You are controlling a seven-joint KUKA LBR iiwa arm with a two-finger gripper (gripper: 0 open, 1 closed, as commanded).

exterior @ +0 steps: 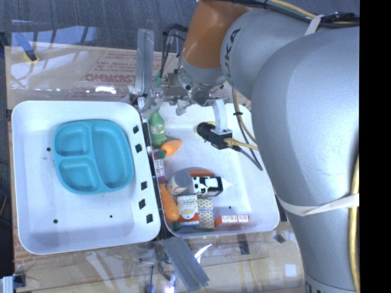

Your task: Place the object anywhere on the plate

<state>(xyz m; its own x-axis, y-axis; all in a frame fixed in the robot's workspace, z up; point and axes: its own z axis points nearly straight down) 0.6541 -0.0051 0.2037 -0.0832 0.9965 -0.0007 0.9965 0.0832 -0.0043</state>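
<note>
Above the right bin's (253,182) far end, the end effector (183,99) hangs from the grey arm (293,102) below its orange band (204,32); whether it is wide or narrow, I cannot tell, and nothing can be seen held in it. Just below it and slightly left, a green bottle (157,129) stands against the wall between the two bins, with an orange carrot-like piece (171,146) touching its lower side. Further below, toward the bin's near end, lies a crowded heap: a grey round can (181,180), a black-and-white carton (204,185), a second orange piece (170,207), and small printed boxes (198,211) pressed together. Right of the end effector, a black connector with a yellow cable (217,136) hangs over the bin. Well to the left, the blue plate (93,155), divided into three sections, lies flat in the left bin (30,224). Both bins sit side by side on the desk (91,72).
</note>
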